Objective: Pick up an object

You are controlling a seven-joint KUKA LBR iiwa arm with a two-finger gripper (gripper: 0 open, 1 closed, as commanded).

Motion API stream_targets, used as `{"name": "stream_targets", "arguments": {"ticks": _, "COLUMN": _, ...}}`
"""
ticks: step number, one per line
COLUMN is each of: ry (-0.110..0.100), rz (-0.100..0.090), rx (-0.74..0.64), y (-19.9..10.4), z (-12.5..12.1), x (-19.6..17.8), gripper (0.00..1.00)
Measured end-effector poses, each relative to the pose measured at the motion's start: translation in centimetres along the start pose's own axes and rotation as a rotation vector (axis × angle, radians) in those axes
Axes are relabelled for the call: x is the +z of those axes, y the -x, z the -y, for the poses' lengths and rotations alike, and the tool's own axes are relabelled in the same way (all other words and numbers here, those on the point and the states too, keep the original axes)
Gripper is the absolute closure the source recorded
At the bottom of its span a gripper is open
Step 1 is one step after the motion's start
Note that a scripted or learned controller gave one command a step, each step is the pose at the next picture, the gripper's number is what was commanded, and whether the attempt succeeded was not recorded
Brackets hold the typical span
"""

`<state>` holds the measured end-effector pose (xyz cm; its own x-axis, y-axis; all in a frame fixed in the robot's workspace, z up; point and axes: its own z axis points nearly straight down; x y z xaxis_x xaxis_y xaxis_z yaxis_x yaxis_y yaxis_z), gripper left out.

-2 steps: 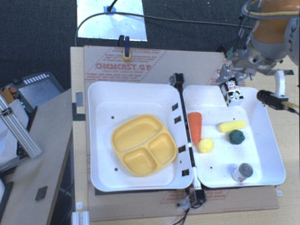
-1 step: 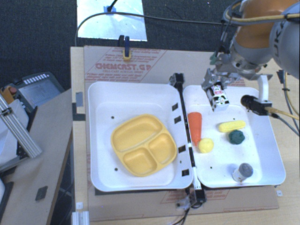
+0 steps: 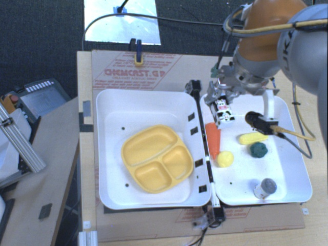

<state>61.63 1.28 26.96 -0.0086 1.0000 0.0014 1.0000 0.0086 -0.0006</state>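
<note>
My gripper (image 3: 224, 115) hangs over the back left part of the right bin (image 3: 293, 174), just above the upper end of an orange carrot (image 3: 213, 139) that lies along the bin's left wall. I see nothing held in it. A small yellow lemon-like ball (image 3: 225, 159) rests at the carrot's lower end. To the right lie a yellow banana-shaped piece (image 3: 250, 138) and a dark green ball (image 3: 258, 149). A grey and silver cylinder (image 3: 265, 187) sits near the front of that bin.
The left bin (image 3: 110, 137) holds a yellow divided plate (image 3: 156, 158). The arm comes in from the upper right over the right bin's back edge. A blue and yellow clamp (image 3: 138, 53) stands behind the bins.
</note>
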Motion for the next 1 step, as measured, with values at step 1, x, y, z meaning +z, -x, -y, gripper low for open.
{"name": "stream_targets", "arguments": {"ticks": 1, "ry": -0.001, "rz": -0.001, "rx": -0.001, "y": -5.67, "z": 1.95, "x": 1.43, "gripper": 1.00}}
